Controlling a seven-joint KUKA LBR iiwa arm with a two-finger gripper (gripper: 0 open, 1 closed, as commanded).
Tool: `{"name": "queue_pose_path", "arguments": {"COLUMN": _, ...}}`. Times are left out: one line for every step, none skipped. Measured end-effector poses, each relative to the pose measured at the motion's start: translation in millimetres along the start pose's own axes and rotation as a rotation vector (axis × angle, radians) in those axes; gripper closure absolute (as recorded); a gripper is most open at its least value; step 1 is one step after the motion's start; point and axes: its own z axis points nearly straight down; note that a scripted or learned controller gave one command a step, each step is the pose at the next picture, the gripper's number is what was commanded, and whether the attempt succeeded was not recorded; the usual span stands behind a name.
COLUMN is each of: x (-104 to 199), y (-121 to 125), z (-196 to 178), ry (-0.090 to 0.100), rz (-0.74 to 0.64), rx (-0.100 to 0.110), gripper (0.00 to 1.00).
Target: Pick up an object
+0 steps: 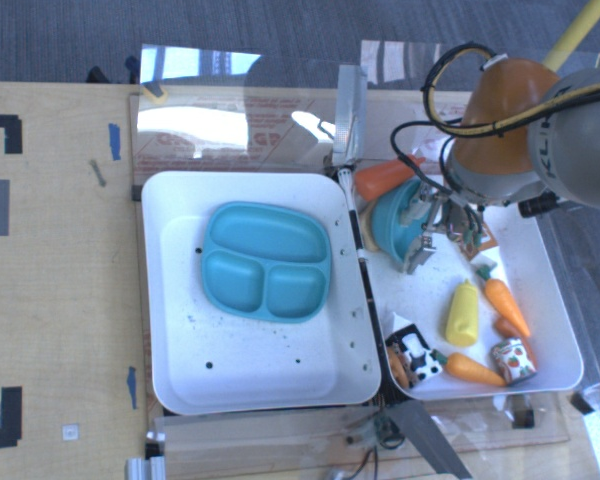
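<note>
The grey arm with orange band reached in from the right, its hand [427,236] down in the upper left part of the right white bin [550,268]. The hand sat right at the teal plastic bowl [392,220], which lay tilted on its side against the bin's left wall, with an orange-red plastic piece [383,178] just above it. Whether the hand was spread or pinching, I could not tell; cables and wrist hid it.

Bowl looked like the target, judging by the hand's position. Likely light, rigid, thin-walled, slick plastic; the rim is the place to pinch, one side inside and one outside. A tilted bowl could slide or roll away on contact.

Other candidates in the same bin: a yellow plastic bottle-shaped toy [462,314] mid-bin, an orange toy carrot [506,306] just beside it, a second orange carrot [474,369] near the front, a black-and-white block [413,351], and a small red-and-white box [515,359].

The left white bin [170,268] held a teal three-compartment plastic plate [267,261], well apart from the hand.
</note>
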Motion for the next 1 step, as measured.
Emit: {"name": "queue_pose_path", "arguments": {"x": -5.4, "y": -3.5, "z": 0.1, "ry": -0.005, "rz": -0.216, "rx": -0.001, "gripper": 0.0}}
